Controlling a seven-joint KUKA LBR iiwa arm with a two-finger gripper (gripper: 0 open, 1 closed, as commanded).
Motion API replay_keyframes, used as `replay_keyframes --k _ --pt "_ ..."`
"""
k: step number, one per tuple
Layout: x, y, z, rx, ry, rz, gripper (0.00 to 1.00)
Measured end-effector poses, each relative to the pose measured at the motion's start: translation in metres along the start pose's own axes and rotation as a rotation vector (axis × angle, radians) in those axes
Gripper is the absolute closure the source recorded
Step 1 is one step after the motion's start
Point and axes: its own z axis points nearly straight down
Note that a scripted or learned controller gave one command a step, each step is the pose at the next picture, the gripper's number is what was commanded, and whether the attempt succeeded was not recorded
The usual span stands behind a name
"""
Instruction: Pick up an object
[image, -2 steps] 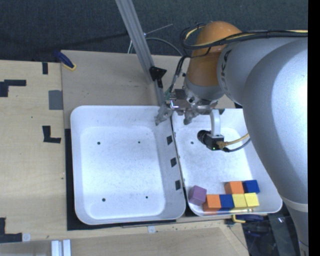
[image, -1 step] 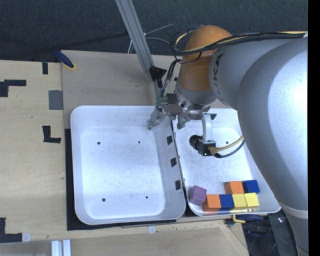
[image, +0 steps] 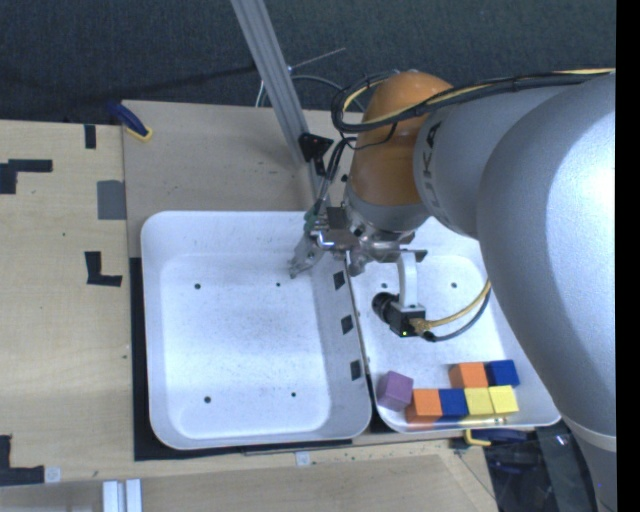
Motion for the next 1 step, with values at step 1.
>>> replay_keyframes --k 1 --pt "0.0001 0.0011 -0.0095 -0.001 0.002 0.000 1.00"
